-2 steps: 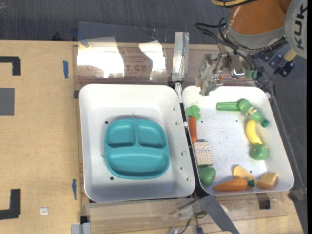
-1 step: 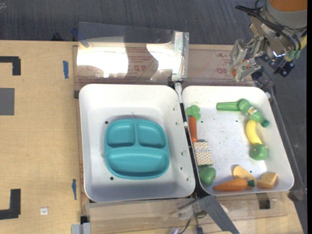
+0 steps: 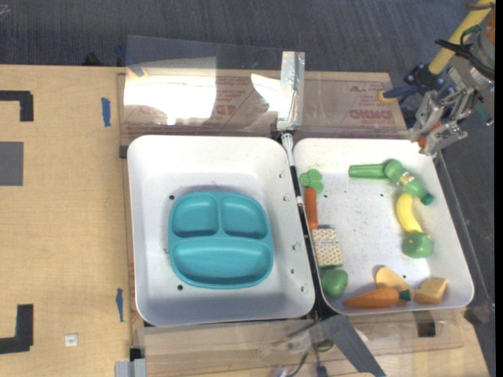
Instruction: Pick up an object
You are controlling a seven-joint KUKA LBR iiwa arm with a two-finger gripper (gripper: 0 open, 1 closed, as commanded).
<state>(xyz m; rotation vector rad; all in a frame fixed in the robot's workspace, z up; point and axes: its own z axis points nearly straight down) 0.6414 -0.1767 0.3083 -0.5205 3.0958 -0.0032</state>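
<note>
Your gripper [image 3: 440, 128] hangs at the upper right of the view, over the far right corner of the right bin [image 3: 460, 234], and whether it is parted or closed you cannot tell from this angle; nothing is seen in it. No object has been picked yet.

Everything worth picking lies in that right bin, below and to the left of the gripper in the view. The nearest piece is the green toy vegetable [image 3: 377, 171], whose long axis runs roughly left to right. Just beyond it the yellow banana [image 3: 407, 213] lies with its long axis running up and down the view, and a green round piece [image 3: 418, 246] sits touching its lower end. Further off, the orange carrot [image 3: 376, 298] lies along the near wall. A second, slimmer carrot [image 3: 311, 203] lies against the left wall.

The left bin [image 3: 149, 210] carries 1 teal divided plate [image 3: 221, 239].

For the shortest move, judge the green toy vegetable your likeliest target.
</note>
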